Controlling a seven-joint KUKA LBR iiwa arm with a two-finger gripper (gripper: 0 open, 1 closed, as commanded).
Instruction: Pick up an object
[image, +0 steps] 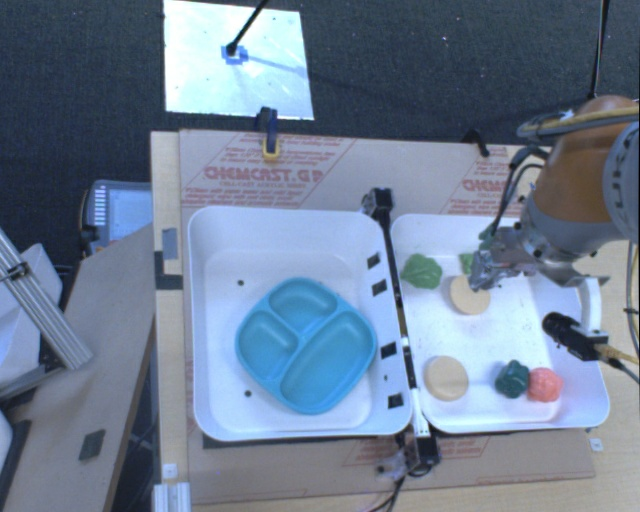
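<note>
1. Gripper (481, 276) low in the right bin (590, 405), just above the upper tan disc (468, 297); open or closed: cannot tell.
2. Green leafy piece (421, 270) just left of the gripper, near the divider.
3. Second tan disc (446, 378) at the front; dark green piece (513, 378) touching pink piece (544, 385) front right.
4. Blue divided plate (305, 344) lying in the left bin (215, 240).

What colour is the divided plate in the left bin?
Light blue; the plate shows clearly in the camera view.
</note>
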